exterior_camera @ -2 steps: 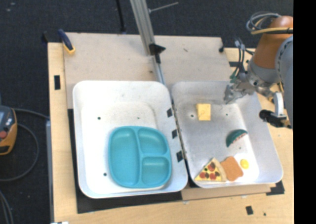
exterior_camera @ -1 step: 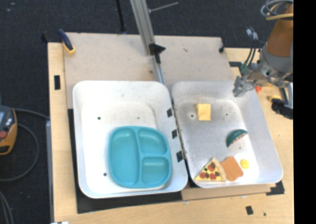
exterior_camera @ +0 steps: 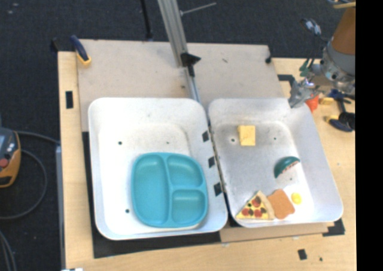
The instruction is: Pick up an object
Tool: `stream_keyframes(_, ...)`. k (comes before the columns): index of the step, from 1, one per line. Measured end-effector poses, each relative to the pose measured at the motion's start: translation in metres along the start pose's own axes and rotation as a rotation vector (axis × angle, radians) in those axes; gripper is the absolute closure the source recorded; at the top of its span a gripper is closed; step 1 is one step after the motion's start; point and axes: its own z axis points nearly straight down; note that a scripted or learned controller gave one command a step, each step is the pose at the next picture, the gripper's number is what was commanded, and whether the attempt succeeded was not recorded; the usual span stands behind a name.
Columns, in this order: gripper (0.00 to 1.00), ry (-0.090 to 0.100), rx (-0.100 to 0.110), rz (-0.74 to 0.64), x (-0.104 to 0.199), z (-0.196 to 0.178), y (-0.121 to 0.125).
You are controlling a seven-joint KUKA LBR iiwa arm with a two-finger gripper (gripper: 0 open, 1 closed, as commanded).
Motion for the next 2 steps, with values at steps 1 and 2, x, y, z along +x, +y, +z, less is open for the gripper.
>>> stream_keyframes(1,1.00,0.000,0.000,0.000,-0.002,-0.047,0.001)
stream_keyframes(2,1.00,0.001,0.006,-0.001,0.044,-0.046,-0.003)
